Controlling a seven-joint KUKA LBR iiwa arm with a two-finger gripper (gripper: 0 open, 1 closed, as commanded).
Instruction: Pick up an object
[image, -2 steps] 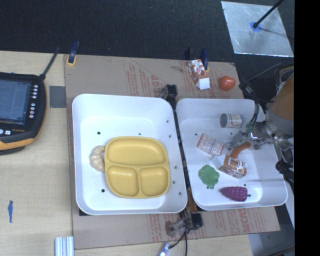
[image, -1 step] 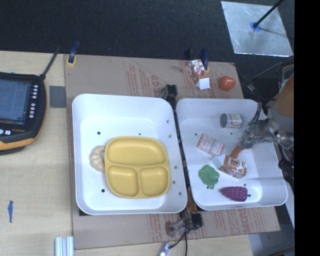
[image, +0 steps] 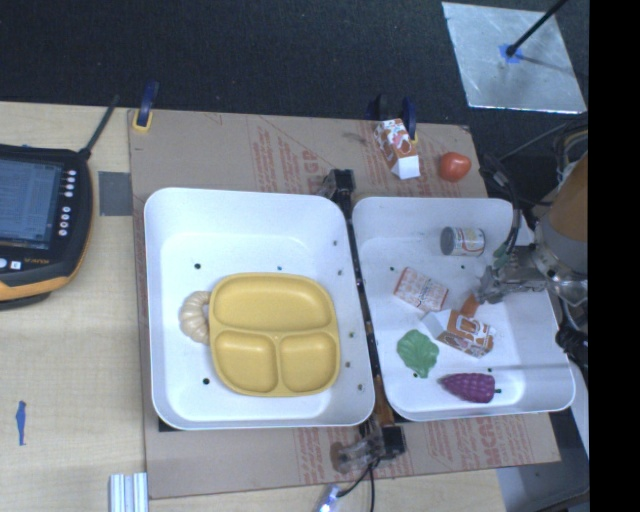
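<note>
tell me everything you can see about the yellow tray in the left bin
The yellow tray is a rounded-corner divided plate, apparently smooth plastic, with three wells: one long one across the far side and two smaller ones side by side nearer the camera. It lies flat, right side up, on the floor of the left bin, toward its near half. A pale, ridged, shell-like object sits against its left edge.

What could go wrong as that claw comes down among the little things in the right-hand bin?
The gripper is low in the right bin, close to the small printed packet and flat card. Both lie flat, so the fingers may slide over them. The packet overlaps a white sheet, which could get dragged along. The can lies on its side nearby and may roll if nudged.
</note>
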